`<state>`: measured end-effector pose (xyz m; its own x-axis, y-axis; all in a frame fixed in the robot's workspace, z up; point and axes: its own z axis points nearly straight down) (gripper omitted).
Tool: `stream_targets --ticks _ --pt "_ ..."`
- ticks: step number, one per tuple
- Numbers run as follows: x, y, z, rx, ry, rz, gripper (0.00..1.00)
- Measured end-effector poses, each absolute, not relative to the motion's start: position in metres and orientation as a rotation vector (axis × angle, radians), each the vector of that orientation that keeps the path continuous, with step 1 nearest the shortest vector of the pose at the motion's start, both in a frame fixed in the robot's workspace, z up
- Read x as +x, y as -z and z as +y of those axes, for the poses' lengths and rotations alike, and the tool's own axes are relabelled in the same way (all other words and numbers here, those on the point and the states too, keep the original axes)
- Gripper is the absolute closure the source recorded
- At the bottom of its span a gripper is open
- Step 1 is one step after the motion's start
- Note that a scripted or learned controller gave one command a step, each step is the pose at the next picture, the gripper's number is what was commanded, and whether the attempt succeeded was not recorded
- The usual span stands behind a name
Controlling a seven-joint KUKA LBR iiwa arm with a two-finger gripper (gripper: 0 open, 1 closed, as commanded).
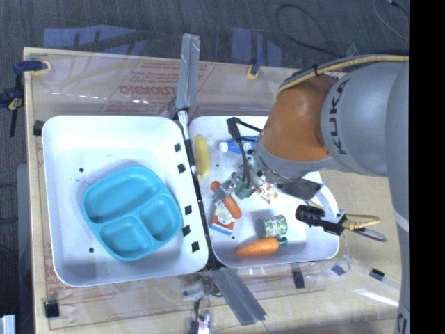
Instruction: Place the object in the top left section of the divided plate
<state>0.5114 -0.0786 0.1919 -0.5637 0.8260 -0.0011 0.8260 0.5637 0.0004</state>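
**Pick still to be made in the right bin**

The arm (334,117) is reached in over the right bin (327,252), and the tool (240,185) is lowered among the clutter near the bin's left side. Whether it is open or closed cannot be told — its tips are lost against the small things beneath it, and nothing can be seen gripped.

The blue divided plate (132,211) lies in the left bin (62,145), well apart from the tool, and all its sections are bare. In the right bin a carrot (261,247), a small green can (273,225), a yellow banana (202,154), a red-and-white packet (222,221) and a reddish sausage-like piece (229,204) are scattered; the sausage-like piece lies just beside the tool and is judged the likely target.

The grasping step is judged to be in hand. Next, a firm grip must be confirmed, then the thing lifted over the divider between the bins and set down in the plate's top left section.
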Motion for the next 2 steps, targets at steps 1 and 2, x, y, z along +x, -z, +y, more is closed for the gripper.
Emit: stream_targets --ticks 1,2 --pt "0.513 -0.192 -0.033 1.642 0.0 2.677 1.0" --pt "0.536 -0.218 -0.032 1.198 0.001 2.903 1.0"
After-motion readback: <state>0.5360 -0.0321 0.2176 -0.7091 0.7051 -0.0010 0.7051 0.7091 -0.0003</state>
